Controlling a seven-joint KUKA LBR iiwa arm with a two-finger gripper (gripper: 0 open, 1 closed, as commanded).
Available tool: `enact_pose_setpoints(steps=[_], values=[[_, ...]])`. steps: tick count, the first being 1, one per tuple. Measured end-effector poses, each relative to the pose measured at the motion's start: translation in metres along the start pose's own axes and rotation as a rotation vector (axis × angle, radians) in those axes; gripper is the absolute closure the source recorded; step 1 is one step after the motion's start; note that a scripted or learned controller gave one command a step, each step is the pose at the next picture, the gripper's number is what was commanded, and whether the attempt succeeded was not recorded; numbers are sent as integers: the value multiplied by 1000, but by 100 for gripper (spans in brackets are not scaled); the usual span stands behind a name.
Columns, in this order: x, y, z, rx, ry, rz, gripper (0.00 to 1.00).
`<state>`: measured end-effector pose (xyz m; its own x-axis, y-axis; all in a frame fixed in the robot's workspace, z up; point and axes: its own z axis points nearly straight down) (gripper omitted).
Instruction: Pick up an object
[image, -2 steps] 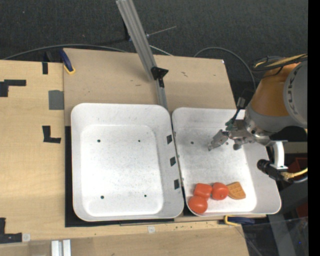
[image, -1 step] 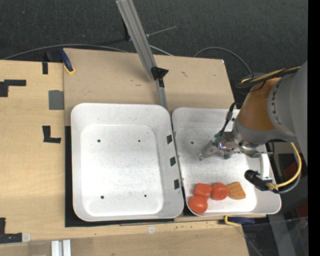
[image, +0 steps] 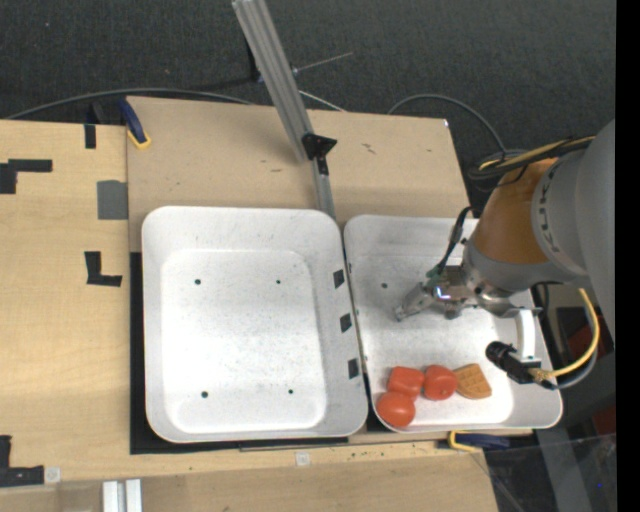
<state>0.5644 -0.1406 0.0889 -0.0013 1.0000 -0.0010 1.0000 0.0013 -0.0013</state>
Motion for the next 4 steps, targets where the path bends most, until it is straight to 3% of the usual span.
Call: enact_pose_setpoints(steps=[1, 4], values=[[1, 0, -10, 1, 1, -1, 100], [-5, 8, -147, -5, 0, 0, 100]])
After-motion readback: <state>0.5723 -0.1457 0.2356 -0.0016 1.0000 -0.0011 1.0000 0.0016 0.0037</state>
